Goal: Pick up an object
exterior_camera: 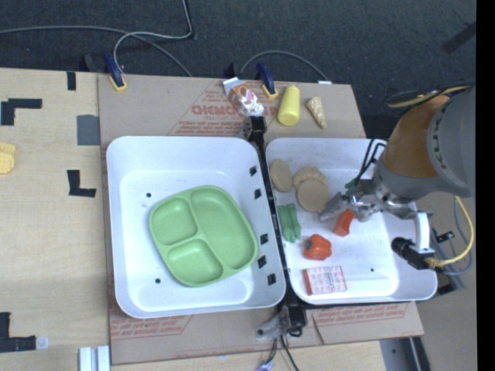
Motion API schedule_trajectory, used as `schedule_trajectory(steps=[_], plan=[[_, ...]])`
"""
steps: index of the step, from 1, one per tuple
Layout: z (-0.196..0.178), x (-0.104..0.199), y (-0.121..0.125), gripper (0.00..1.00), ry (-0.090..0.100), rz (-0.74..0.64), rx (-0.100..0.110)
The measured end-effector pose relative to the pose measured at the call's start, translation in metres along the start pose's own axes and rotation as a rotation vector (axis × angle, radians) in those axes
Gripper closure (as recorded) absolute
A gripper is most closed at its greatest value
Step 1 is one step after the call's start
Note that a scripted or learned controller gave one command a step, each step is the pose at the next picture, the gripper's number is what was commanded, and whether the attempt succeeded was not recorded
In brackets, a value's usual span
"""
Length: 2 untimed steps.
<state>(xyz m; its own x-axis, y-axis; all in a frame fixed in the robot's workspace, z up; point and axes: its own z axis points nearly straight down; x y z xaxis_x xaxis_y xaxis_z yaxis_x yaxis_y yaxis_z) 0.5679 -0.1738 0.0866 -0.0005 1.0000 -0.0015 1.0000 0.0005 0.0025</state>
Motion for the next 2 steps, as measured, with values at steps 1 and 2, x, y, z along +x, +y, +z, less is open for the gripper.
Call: schedule_trajectory(steps=[1,2], plan=[[-0.01,-0.001,0.001,1.0,-0.003,0.0,-0.004],[-0.098,0.097,-0.05,1.0,0.003,-0.003,0.003]])
